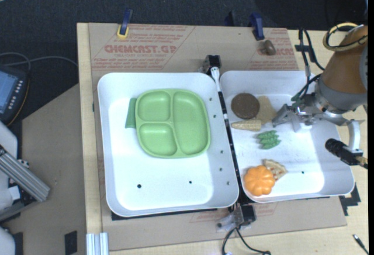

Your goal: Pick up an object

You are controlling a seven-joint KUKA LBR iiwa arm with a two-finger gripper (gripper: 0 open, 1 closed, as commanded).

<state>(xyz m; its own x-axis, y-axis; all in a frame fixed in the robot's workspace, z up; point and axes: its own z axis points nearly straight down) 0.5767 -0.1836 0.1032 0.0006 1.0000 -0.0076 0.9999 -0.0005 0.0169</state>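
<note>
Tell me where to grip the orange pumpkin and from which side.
Grip the pumpkin across its round middle, coming straight down from above. It sits low near the right bin's front edge with a tan piece touching its upper right, so set the tool fingers on its left and right flanks, probably clear of that piece.

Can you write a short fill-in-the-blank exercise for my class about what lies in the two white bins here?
1. The green divided plate lies in the ____ bin of this view.
2. The plate has ____ compartments.
3. The orange toy pumpkin lies in the same bin as the brown round disc, nearer the ____ edge of the view.

Missing words: left; three; bottom
</note>
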